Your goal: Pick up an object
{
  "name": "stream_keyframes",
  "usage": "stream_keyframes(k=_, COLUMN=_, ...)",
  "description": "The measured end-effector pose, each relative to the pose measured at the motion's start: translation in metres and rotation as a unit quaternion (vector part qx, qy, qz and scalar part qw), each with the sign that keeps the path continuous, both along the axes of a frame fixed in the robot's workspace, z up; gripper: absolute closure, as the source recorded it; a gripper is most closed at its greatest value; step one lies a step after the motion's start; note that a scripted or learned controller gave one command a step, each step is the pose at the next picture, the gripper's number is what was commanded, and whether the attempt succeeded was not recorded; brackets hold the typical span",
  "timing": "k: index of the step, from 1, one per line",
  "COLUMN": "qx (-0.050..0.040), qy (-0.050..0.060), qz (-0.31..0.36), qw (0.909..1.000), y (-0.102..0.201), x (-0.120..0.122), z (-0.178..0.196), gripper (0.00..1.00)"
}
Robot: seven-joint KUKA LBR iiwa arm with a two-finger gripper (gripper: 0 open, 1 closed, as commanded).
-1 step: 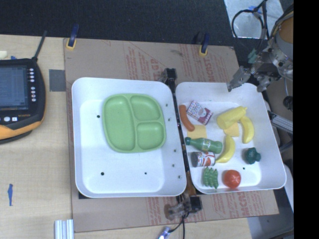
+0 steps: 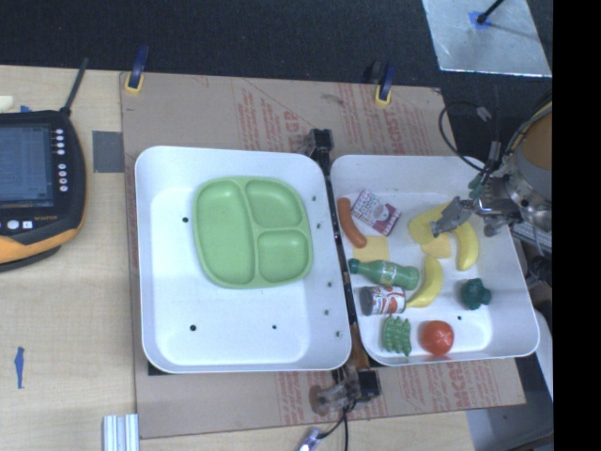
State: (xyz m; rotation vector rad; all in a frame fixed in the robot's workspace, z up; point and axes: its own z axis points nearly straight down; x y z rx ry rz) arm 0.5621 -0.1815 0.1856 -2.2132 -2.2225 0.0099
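The right bin (image 2: 507, 341) holds several toy foods: a hot dog (image 2: 351, 222), a red-and-white packet (image 2: 376, 211), a yellow cheese wedge (image 2: 374, 249), a green bottle (image 2: 387, 272), a small can (image 2: 383, 300), two bananas (image 2: 427, 285) (image 2: 466, 246), a yellow piece (image 2: 428, 228), a dark green broccoli (image 2: 474, 293), a green pea pod (image 2: 396, 334) and a red tomato (image 2: 436, 336). My gripper (image 2: 451, 218) reaches in from the right edge and hangs over the yellow piece, beside the upper banana. Nothing shows held in it.
The left bin (image 2: 169, 346) carries a green divided plate (image 2: 253, 231). A teach pendant (image 2: 36, 184) lies at the far left of the bench. Clamps (image 2: 379, 83) pin the cardboard sheet at the back.
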Motion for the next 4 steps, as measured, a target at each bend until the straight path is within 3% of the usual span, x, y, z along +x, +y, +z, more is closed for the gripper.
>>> stream_keyframes(k=1, qx=0.0001, qy=-0.002, qz=0.001, qw=1.0, y=0.031, x=-0.004, z=-0.094, gripper=0.0)
stream_keyframes(k=2, qx=0.0004, qy=-0.002, qz=0.001, qw=1.0, y=0.026, x=-0.058, z=-0.094, gripper=0.0)
stream_keyframes(k=3, qx=-0.0005, qy=-0.002, qz=0.003, qw=1.0, y=0.025, x=-0.058, z=-0.084, gripper=1.0)
stream_keyframes(k=4, qx=0.0009, qy=-0.004, qz=0.0, qw=1.0, y=0.093, x=0.004, z=0.007, gripper=1.0)
